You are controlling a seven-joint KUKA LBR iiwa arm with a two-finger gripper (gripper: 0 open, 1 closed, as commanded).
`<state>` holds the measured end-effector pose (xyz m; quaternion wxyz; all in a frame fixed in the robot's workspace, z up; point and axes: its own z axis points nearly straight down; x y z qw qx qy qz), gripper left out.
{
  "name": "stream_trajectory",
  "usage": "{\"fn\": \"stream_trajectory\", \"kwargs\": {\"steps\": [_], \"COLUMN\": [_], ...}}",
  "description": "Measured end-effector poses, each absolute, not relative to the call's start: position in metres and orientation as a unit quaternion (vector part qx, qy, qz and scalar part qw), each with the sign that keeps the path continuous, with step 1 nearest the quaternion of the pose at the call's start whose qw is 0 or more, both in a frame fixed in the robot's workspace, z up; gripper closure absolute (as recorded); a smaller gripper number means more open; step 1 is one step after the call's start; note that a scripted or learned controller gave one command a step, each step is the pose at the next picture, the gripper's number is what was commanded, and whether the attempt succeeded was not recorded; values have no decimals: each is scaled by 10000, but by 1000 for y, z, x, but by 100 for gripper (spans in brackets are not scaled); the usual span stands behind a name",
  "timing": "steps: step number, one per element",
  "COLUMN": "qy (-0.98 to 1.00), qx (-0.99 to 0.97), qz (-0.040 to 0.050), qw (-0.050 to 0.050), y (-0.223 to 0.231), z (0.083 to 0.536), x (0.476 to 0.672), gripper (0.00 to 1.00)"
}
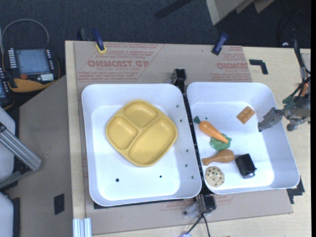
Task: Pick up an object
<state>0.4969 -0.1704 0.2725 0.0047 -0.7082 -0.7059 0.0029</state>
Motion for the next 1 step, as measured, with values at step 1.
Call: {"fn": "stream_trajectory", "kwargs": {"steps": [1], "qy": [-7071], "qx": [-7071], "qz": [1], "qw": [0], "y": [-170], "z": [278], "x": [499], "gripper": [0]}}
